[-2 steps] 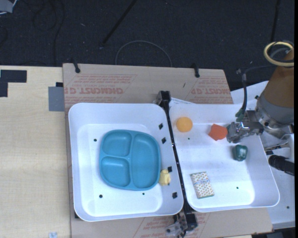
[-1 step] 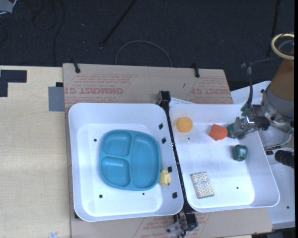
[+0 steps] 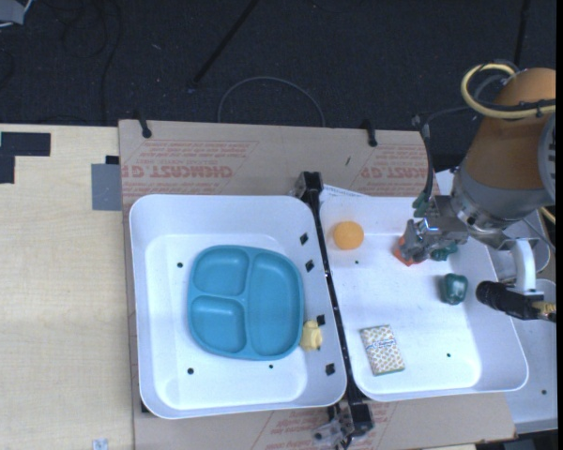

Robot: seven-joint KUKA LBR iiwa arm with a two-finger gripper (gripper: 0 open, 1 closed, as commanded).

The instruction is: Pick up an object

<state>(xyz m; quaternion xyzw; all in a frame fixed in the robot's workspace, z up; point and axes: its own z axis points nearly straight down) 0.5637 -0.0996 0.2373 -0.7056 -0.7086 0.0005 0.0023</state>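
A: Left bin [image 3: 159,242] — blue divided plate [image 3: 244,300], small yellow piece [image 3: 311,336] at its right edge.

B: Right bin [image 3: 488,368]?

A: Orange ball [image 3: 348,235], patterned packet [image 3: 382,349], green object [image 3: 453,289]. Gripper [image 3: 418,247] low over something reddish — finger state can't be told. Likely mid-grasp; next needs a clean lift.

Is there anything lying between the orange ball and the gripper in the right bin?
No. In the camera view, the stretch between the orange ball and the gripper is bare white floor of the right bin.
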